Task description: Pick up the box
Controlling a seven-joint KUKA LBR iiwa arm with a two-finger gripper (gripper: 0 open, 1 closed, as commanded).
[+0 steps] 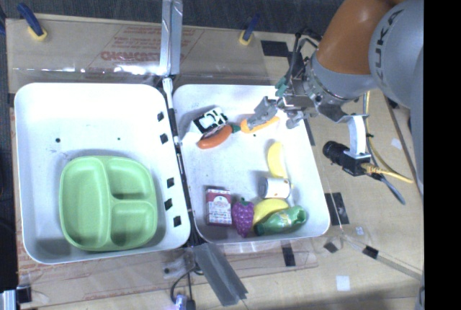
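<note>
Small red box flat, right bin's near edge

Bins: I see two, a left bin and a right bin.
Green plates: one.
Boxes: one.
Bananas: one.
Carrots: two.
Grape bunches: one.

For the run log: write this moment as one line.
gripper: above right bin upper edge, by orange carrot | box: lying near bin's front, not held | green tray: left bin
</note>
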